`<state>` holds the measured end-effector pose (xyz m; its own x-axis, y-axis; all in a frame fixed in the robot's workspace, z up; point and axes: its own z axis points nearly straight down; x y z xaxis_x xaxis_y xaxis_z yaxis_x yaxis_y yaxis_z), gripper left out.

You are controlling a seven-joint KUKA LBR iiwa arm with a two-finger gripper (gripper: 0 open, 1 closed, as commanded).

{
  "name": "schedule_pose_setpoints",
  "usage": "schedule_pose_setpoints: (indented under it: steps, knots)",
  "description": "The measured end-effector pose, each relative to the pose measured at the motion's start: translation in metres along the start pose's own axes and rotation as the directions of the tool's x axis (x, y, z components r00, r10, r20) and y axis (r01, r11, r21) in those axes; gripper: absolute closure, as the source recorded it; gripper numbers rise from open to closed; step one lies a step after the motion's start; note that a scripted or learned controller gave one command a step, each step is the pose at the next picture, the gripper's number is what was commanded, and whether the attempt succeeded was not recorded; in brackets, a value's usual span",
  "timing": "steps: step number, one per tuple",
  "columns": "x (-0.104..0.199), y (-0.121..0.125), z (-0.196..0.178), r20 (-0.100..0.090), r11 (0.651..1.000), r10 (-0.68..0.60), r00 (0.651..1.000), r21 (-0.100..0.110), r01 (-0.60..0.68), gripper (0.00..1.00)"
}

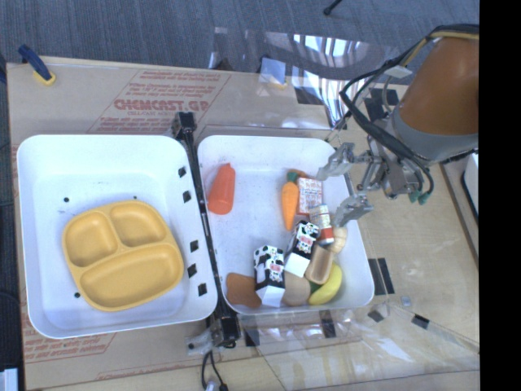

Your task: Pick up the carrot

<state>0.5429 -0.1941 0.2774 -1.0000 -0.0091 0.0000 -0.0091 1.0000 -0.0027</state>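
While it hangs over the right bin, pincer spread wide, grasping nothing, carrot just beside

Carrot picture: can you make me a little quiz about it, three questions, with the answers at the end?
1. True or false: the carrot lies in the right bin.
2. What sits in the left bin? A) a yellow divided plate B) a blue cup C) a green spoon
3. Fill in: the gripper is above the right bin's ____ edge, with nothing between its fingers.

Key
1. True. It lies beside a small red and white box.
2. A, the yellow divided plate.
3. Right.
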Motion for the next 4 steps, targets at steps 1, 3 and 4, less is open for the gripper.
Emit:
schedule_pose_setpoints:
  steps: [1,3,4]
  knots:
    - [-0.017,0.014,0.157,-0.011,0.994,0.110,0.994,-0.006,-0.110,0.00]
    - [-0.071,-0.008,0.172,0.007,0.878,0.479,0.878,-0.003,-0.479,1.00]
    - [-0.066,0.037,0.098,0.005,0.802,0.597,0.802,-0.005,-0.597,1.00]
